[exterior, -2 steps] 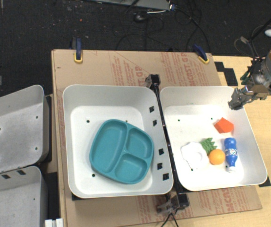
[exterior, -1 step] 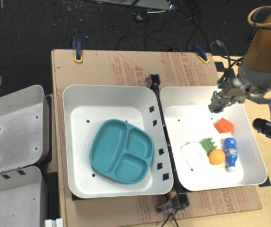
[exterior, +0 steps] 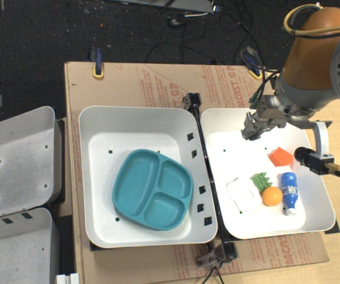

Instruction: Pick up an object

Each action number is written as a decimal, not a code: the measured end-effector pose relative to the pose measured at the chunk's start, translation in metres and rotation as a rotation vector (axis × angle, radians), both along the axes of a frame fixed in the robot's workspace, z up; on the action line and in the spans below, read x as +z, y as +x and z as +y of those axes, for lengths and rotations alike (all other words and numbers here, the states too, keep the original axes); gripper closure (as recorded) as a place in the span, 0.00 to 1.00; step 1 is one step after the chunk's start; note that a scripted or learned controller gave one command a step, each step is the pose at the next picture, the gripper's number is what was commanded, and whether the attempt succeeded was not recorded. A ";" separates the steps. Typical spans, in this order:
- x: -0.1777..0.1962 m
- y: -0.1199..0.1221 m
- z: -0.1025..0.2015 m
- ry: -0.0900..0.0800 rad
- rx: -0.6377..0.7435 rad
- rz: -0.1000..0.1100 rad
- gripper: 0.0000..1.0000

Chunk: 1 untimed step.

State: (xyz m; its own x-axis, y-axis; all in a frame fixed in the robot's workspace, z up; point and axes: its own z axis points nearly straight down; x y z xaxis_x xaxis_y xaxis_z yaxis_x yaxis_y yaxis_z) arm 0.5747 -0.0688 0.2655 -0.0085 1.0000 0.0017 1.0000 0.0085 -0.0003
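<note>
My gripper (exterior: 254,129) hangs over the upper part of the right bin (exterior: 229,229), near its back wall, with my grey wrist and the orange band above it reaching in from the right. From this angle I cannot tell how it is set, and I see nothing caught in it.

The things I could pick lie lower in the same bin, apart from my gripper. An orange block (exterior: 281,157) sits nearest, below and to the right of it. Further down, a green leafy piece (exterior: 260,180) lies just beside an orange ball (exterior: 271,196), and the ball touches a blue and white bottle (exterior: 288,193) lying on its side along the bin's right part. A pale white thing (exterior: 241,195), hard to make out against the bin floor, lies to the left of the green piece.

The left bin (exterior: 99,129) holds a teal divided plate (exterior: 152,189), set at a slant, with three compartments. Both bins rest on a brown board (exterior: 158,81)
</note>
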 end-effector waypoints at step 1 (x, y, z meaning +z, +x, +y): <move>-0.002 0.009 0.058 -0.001 0.000 -0.001 1.00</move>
State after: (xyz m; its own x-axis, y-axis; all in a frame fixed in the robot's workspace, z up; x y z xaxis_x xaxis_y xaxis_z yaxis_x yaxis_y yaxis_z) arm 0.5840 -0.0107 0.2631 -0.0081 1.0000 0.0006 1.0000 0.0081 0.0011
